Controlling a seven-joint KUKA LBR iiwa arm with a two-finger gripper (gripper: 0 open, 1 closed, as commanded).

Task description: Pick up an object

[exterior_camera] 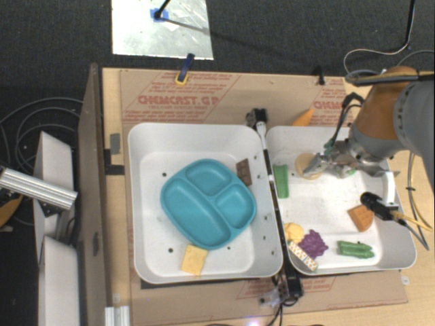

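Jaws (pixel 325 163) of mine sit low in the right white bin (pixel 408 253), at a small tan rounded object (pixel 309 166) near its back-left corner; whether they are open or closed I cannot tell. To grasp well, I should centre on that piece, keeping clear of the green flat block (pixel 281 180) just beside it.
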